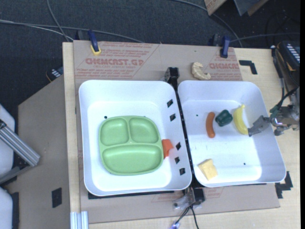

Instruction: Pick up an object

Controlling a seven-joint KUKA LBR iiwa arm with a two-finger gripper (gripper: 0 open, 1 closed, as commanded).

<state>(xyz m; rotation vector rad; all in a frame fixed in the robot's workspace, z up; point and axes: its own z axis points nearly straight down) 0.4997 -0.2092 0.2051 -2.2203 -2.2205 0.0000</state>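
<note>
Item: banana (240, 120), right bin (267, 168), lying near the bin's right wall, just beside my gripper (259, 127). Judged light, stiff plastic, smooth and curved, so likely to slip or roll out of a pinch. Best hold, I think: across the middle of its curve, the narrow way.

My gripper: at the right bin's right edge, its tip close to the banana's lower end. Whether my jaws are spread or pressed together I cannot tell; nothing shows between them.

Neighbours, right bin:
- Green object (223, 118), dark and rounded, touching or nearly touching the banana's left side. Main obstacle; a finger on that side has little room.
- Sausage (210, 124), orange-red, just left of the green object.
- Cheese wedge (208, 169), yellow, near the front left corner, well apart.

Left bin (90, 99):
- Green tray (131, 144), three compartments.
- Orange piece (167, 148), touching the tray's right edge.

Bench behind the bins: pale curled object (200, 71).

Risk, as I judge it: the bin wall crowds the banana's right side.
</note>
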